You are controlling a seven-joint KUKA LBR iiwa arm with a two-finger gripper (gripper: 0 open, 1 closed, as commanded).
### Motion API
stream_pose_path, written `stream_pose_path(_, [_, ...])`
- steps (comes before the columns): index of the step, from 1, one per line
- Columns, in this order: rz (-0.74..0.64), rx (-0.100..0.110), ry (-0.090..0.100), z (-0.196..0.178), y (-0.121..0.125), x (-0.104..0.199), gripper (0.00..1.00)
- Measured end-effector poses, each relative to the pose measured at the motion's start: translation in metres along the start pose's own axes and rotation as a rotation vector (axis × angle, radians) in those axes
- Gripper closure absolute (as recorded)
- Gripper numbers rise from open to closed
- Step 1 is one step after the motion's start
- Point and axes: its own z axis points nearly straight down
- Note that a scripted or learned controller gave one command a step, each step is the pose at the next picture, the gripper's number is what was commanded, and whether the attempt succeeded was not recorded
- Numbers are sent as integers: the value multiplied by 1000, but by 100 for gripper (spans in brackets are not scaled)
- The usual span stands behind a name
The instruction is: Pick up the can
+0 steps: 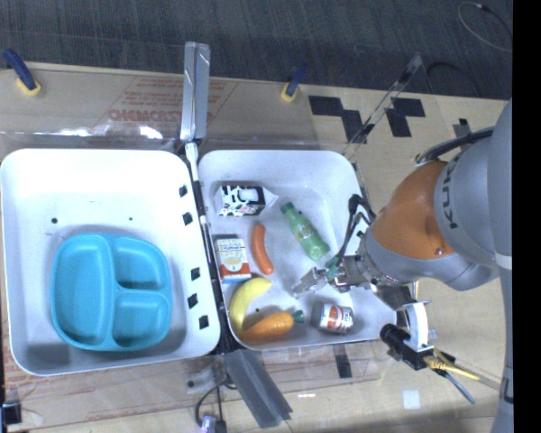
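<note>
The can [334,317] is seen lying on its side near the front right corner of the right bin [279,162], close to the front wall. The gripper [312,280] is held just above and to the left of the can; its metal fingers [304,284] point toward the bin's middle, and a slight gap appears to be left between them, with nothing held there. The can is not touched by the fingers.

A green bottle [305,232] is laid at a slant just behind the gripper. A sausage [263,248] and a small carton [232,257] are placed side by side left of the gripper. A banana [245,298] is set against the front left of the bin, and a carrot [270,325] is laid just before it, touching it. A black and white carton [242,199] is found near the back wall.

In the left bin [36,174], a blue tray [113,291] with compartments is placed toward the front.
</note>
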Motion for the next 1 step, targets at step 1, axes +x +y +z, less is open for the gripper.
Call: stream_pose_path(1, [-5,0,0,-10,0,0,100])
